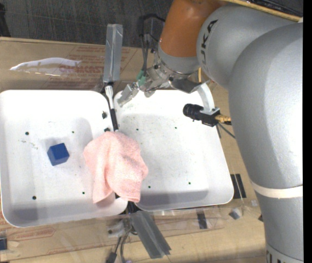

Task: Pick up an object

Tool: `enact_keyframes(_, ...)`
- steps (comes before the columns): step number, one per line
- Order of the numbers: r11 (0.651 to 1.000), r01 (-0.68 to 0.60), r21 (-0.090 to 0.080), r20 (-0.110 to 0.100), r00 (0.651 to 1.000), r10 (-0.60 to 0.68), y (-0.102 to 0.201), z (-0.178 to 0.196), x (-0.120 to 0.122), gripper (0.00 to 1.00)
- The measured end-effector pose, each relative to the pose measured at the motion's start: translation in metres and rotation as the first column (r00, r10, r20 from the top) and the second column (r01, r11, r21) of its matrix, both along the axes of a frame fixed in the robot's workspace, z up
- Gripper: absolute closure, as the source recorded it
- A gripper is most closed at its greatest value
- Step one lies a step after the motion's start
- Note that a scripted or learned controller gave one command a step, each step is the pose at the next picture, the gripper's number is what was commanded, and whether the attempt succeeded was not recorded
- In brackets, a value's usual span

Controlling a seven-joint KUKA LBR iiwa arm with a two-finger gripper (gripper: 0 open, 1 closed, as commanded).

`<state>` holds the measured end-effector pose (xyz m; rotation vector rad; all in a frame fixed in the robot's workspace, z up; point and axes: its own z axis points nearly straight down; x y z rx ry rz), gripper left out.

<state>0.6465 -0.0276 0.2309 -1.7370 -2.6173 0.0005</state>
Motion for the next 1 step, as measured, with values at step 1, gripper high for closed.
enact_keyframes(1, 1.0, -0.023, -0.001, -0.002, 1.0, 0.023, -0.0164, -0.0396, -0.0231, 0.0)
